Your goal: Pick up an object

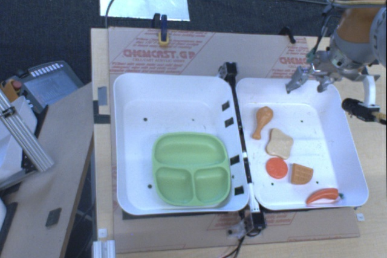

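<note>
Toy food is seen laid out in the right bin (pixel 347 148) in the camera view: a chicken drumstick (pixel 262 121), a slice of bread (pixel 280 144), a red tomato slice (pixel 277 168), an orange waffle-like piece (pixel 301 174) and a red sausage (pixel 322 195) near the front edge. The pieces are kept slightly apart from one another, probably so that each can be gripped singly. A green divided plate (pixel 191 167) is set in the left bin (pixel 130 130), with nothing seen in its compartments.

The gripper (pixel 308 78) is held above the far rim of the right bin, well apart from every piece of food, on an arm brought in from the right. Its two fingers are spread, with nothing between them, as would be expected before a grasp. No object is yet lifted, so the task is judged to be at its start. The drumstick is judged the nearest candidate, since it lies closest below the gripper.
</note>
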{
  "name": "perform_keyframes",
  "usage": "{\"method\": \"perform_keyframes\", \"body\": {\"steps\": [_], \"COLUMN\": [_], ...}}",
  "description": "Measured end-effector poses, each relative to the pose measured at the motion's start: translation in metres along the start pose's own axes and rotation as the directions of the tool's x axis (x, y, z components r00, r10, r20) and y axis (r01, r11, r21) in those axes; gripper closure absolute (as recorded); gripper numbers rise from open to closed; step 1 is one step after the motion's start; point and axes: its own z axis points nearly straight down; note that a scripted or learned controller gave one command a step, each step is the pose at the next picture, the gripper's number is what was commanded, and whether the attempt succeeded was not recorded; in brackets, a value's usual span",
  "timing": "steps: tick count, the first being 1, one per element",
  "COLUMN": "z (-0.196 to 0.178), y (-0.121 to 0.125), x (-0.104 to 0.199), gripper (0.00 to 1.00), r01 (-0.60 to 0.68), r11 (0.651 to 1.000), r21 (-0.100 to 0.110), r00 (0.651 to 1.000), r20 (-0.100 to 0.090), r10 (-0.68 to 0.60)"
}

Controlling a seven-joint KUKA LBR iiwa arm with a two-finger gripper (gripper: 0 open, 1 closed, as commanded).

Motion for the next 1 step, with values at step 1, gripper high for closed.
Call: {"method": "perform_keyframes", "body": {"steps": [1], "z": [-0.0088], "y": [0.003], "x": [0.0005], "gripper": [0.0], "r01": [0.003], "r11": [1.0], "r21": [-0.013], "r00": [1.0], "r20": [0.002], "r10": [-0.003]}}
